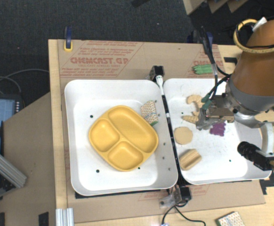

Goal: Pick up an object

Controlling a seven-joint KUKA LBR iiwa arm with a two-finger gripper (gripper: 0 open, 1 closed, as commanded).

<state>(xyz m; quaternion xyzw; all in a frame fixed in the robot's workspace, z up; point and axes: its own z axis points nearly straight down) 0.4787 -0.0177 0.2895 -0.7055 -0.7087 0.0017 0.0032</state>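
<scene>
Camera view: purple object (217,128) beside fingers (202,123).

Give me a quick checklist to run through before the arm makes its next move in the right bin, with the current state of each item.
1. Gripper is over the right bin, among the small items: ok.
2. A thing seen between its fingers: cannot tell; the wrist hides them from above.
3. Nearest targets, the purple piece and the tan wedge, lie right beside the gripper: ok.
4. Round tan disc and tan block lie apart from the gripper with bare floor around them: ok.
5. Yellow divided tray sits in the left bin, away from the arm: ok.
6. Gripper is close to the wall between the bins: cannot tell if there is enough margin.
</scene>
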